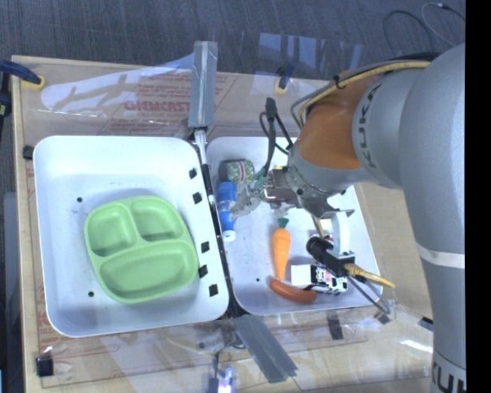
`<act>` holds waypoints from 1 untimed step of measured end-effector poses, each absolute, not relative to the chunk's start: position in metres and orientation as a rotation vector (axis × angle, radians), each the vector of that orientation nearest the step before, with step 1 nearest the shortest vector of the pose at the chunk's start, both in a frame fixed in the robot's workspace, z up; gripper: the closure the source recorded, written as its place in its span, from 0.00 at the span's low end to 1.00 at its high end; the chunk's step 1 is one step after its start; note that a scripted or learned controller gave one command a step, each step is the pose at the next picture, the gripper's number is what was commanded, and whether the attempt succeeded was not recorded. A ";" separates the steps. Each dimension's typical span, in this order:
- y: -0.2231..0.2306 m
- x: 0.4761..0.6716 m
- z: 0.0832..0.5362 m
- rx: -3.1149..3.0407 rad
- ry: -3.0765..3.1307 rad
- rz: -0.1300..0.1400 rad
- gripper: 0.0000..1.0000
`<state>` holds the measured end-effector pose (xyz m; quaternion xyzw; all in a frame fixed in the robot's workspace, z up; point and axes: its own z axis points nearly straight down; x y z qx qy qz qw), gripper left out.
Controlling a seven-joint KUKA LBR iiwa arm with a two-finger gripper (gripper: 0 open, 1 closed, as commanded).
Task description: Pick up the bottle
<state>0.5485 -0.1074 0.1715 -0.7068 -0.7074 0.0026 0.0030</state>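
Note:
The bottle (227,196) lies in the right bin (250,147) against its left wall. It has a blue middle and a green-labelled end pointing to the back. My gripper (259,192) hangs low just to the right of the bottle, close to its blue part. I cannot make out whether it touches the bottle. The grey arm with its orange band (331,133) covers the back right part of this bin.
An orange carrot (280,252), a red sausage (293,290) and a small black-and-white toy (328,275) lie in the front of the right bin. A green divided plate (141,249) rests in the left bin (57,170). A ridge (206,219) separates the bins.

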 end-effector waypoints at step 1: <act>-0.117 0.655 0.091 -2.252 -2.191 0.013 0.00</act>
